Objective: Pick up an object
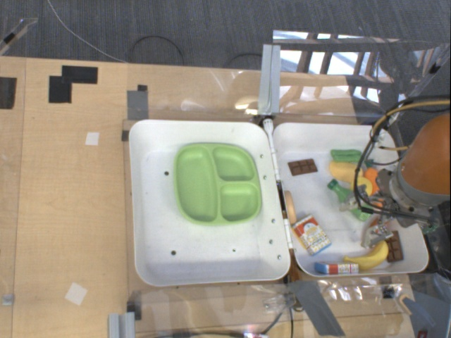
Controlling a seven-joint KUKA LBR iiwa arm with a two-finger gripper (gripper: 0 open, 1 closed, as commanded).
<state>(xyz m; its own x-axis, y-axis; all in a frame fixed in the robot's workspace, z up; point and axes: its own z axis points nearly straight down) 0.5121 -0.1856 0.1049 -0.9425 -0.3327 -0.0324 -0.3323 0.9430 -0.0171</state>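
Observation:
The right bin (310, 139) holds several small items. A brown chocolate bar (304, 166) lies at its upper left and a red-and-white carton (311, 234) lower down. A yellow banana (368, 258) rests near the front right, with a white tube with blue and red ends (337, 267) next to it. Green and yellow toy foods (344, 162) lie at the back, partly behind the arm's cables. My gripper (375, 232) hangs low over the bin's right side, just above the banana and beside a second brown bar (395, 245). Nothing is visibly held.
The left bin (151, 245) carries a light green divided plate (215, 183). A round tan piece (289, 206) sits at the wall between the bins. The arm's orange band (431, 153) and black cables (366, 174) cover the right bin's far right side.

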